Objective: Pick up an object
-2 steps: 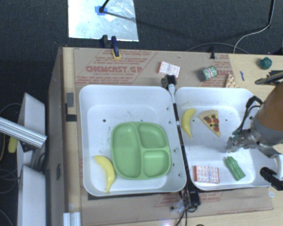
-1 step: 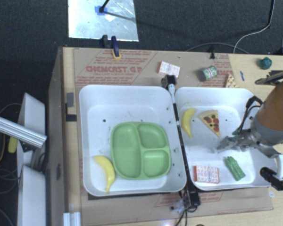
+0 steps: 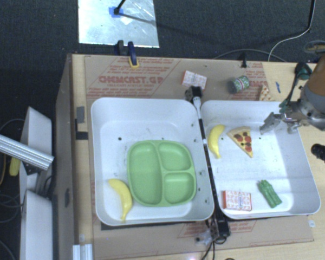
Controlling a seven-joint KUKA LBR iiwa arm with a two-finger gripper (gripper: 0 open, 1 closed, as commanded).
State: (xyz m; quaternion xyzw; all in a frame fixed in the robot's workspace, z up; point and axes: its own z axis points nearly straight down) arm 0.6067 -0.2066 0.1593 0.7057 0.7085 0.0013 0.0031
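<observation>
- Four loose things lie in the right bin [image 3: 309,191]: a banana [image 3: 215,140] by the divider, a pizza slice [image 3: 242,140] just beside it, a red-and-white card [image 3: 237,200] at the near edge, and a green ridged piece [image 3: 270,193] near the card.
- The gripper [image 3: 272,123] sits over the far right part of that bin, arm coming in from the right w/ the orange band up top. Nothing is between its tips; whether the jaws are wide or narrow I can't tell from this angle (too small, too blurred).
- Key relation: the pizza slice is the nearest pick. It lies just toward the divider from the tips and a little nearer the camera, close but not touching.
- Its long axis runs slantwise, wide crust end at the far side, point aimed down toward the green piece. My guess is a grab across the narrow part needs the wrist turned to suit.
- The left bin [image 3: 100,145] holds a green divided plate [image 3: 161,172] and a 2nd banana [image 3: 122,197] touching its near-left rim, both well apart from the gripper, so a poorer bet.
- Risk, as I judge it: the slice is flat, so the tips may slide over it.
</observation>
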